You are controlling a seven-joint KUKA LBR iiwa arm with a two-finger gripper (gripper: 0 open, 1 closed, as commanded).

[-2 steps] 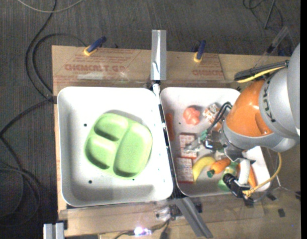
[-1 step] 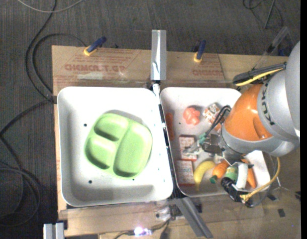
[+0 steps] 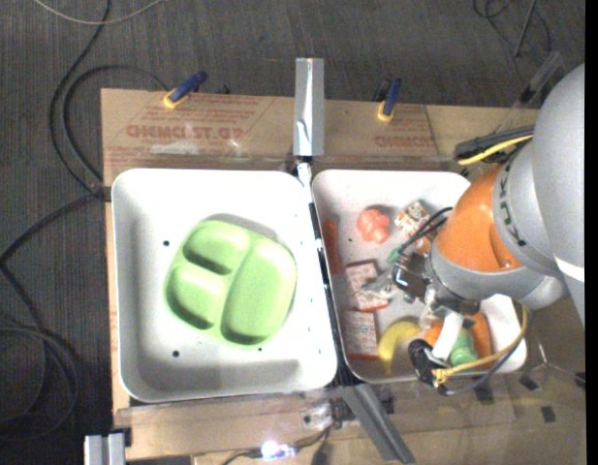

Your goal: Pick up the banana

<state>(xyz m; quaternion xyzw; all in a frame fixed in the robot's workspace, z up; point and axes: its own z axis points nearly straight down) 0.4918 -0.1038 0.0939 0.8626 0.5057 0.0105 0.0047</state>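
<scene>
The banana (image 3: 396, 338) is a yellow piece lying near the front of the right bin (image 3: 330, 190), partly covered by the arm. My gripper (image 3: 416, 286) hangs below the orange wrist band, just above and slightly right of the banana. The wrist body and cables hide the space under it, so whether it touches the banana cannot be seen.
The right bin also holds a red fruit (image 3: 373, 223), a small packet (image 3: 410, 215), a brown packet (image 3: 362, 279), a red-white box (image 3: 360, 332), and a green item (image 3: 461, 349) beside an orange one (image 3: 484, 333). A green sectioned plate (image 3: 231, 281) lies in the left bin (image 3: 134, 260).
</scene>
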